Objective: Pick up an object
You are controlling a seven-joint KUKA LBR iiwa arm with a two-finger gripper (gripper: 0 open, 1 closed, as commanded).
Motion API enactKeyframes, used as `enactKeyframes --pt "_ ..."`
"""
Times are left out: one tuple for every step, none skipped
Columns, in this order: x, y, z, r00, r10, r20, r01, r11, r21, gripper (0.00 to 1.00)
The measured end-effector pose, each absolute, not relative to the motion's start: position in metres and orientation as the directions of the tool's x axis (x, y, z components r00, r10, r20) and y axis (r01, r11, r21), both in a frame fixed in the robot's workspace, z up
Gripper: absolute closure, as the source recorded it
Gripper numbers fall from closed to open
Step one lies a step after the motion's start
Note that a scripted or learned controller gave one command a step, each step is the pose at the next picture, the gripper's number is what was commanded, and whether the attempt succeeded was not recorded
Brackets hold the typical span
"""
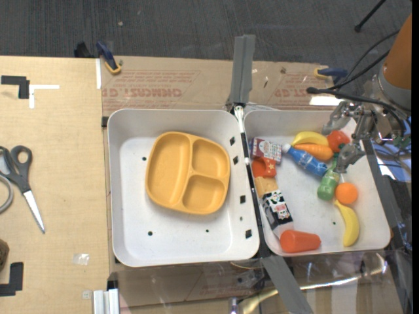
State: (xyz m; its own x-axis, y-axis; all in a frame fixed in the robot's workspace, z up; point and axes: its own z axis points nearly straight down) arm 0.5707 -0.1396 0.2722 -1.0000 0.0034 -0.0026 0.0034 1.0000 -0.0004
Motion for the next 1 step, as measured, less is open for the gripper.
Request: enactKeyframes --pt "0.6206 -0.122 0.1466 -0.975 0.22 -0.003 0.22 0.975 0.0 0.0"
